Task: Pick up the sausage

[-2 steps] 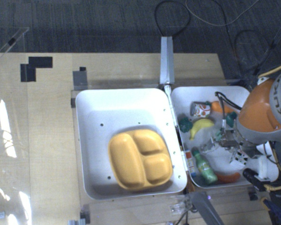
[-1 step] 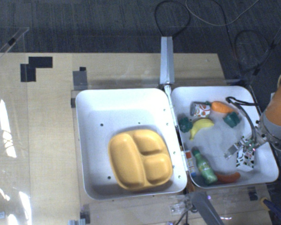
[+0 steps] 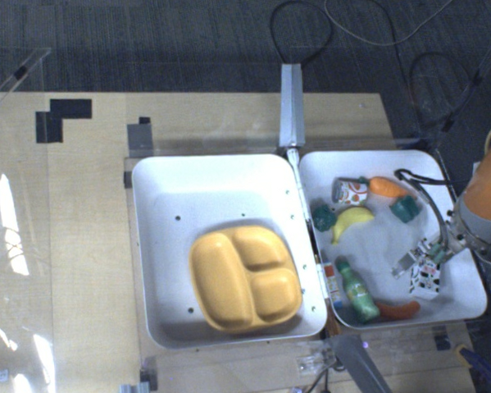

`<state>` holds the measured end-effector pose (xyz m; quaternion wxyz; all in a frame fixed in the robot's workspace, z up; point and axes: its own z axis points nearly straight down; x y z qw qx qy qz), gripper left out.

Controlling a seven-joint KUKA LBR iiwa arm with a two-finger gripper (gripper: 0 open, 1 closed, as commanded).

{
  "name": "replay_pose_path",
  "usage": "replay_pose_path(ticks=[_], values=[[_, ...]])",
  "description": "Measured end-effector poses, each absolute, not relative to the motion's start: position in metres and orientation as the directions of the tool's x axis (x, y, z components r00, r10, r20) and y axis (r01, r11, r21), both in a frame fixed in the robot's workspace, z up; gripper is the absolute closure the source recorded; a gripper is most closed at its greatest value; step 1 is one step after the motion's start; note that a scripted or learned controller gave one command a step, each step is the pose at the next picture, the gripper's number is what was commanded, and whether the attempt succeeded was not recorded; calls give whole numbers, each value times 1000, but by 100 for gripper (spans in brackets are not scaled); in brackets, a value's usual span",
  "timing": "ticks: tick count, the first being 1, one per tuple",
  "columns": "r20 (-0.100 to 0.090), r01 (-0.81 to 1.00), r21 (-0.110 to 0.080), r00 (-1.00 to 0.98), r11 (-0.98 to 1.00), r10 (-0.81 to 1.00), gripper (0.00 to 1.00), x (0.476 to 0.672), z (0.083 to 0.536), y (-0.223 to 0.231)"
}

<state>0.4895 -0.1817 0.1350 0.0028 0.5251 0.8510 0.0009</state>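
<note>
Resting on a pale wooden bench [image 3: 85, 266] above dark carpet [image 3: 139, 41], the gripper [image 3: 421, 264] is unreadable, open or closed.

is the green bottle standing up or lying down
Lying down: the green bottle shows its full length along the floor of the right bin, beside the sausage.

Arm [image 3: 485, 199]: I see it cut off by the frame's right edge; just the orange band and a grey part show.
Gripper [image 3: 421, 264]: too small and cluttered for me to tell how it stands, near the right bin's [image 3: 472, 299] right wall.
Sausage [image 3: 398, 310]: its left end is tucked behind the green bottle [image 3: 356, 290], by the bin's near edge.
Can [image 3: 351, 191]: label too small for me to read.
Bench [image 3: 84, 241]: its left side is cut off, with glare blurring it.
</note>
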Motion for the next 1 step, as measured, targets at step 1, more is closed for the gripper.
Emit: replay_pose_path(ticks=[1], values=[[0, 999, 6, -31, 31, 1000, 0, 490, 91, -120]])
